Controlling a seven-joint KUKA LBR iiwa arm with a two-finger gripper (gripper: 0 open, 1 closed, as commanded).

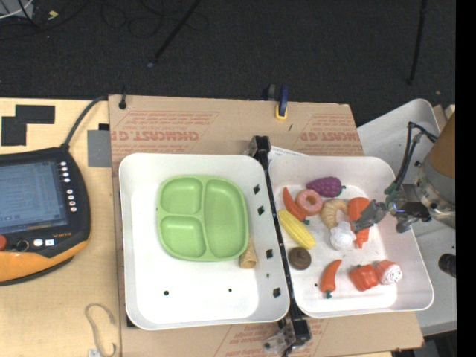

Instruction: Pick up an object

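Observation:
My gripper (370,216) reaches in from the right and hangs low over the right bin (407,288), right at an orange carrot (360,208). Around it lie a white garlic bulb (341,237), a beige croissant (332,212), a pink donut (309,200), purple grapes (324,186), a yellow corn cob (296,229), a red chili (290,203), a brown round piece (300,257), an orange pepper (331,274) and a red toy (364,277) beside a white-and-red one (390,273). Whether the carrot is gripped is hidden.
The left bin (141,288) holds a green divided plate (203,218) and a small cone (248,256) by its right wall. A black divider (271,229) joins the bins. A teach pendant (37,207) lies at the far left, and a clamp (281,103) sits on the cardboard's back edge.

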